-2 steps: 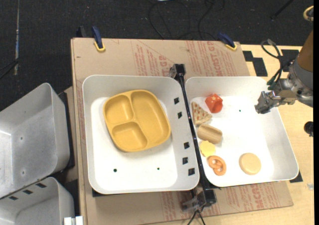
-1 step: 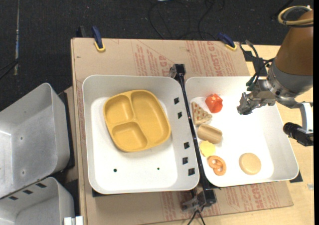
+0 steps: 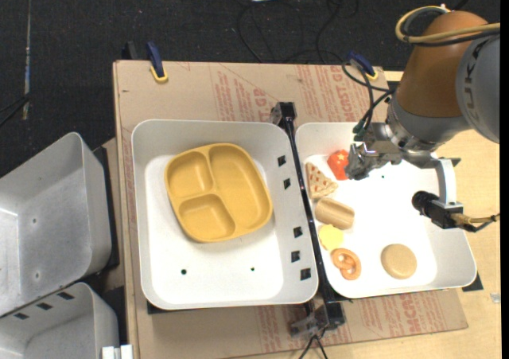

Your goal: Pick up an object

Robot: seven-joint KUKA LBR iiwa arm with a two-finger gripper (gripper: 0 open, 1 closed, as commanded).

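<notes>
The right bin (image 3: 413, 206) holds several toy foods: a red tomato-like piece (image 3: 339, 162), a pizza slice (image 3: 320, 181), a hot dog bun (image 3: 334, 212), a yellow piece (image 3: 332, 236), a pretzel (image 3: 346, 263) and a round tan cookie (image 3: 398, 260). My gripper (image 3: 359, 165) hangs low over the bin's upper left, right beside the red piece, on its right. I see nothing clearly held between the fingers.
The left bin (image 3: 159, 270) carries a yellow divided plate (image 3: 218, 191). A black divider (image 3: 296, 190) runs between the bins. A dark camera mount (image 3: 436, 208) on a white bracket reaches over the right bin. Grey tubs (image 3: 48, 222) stand at the far left.
</notes>
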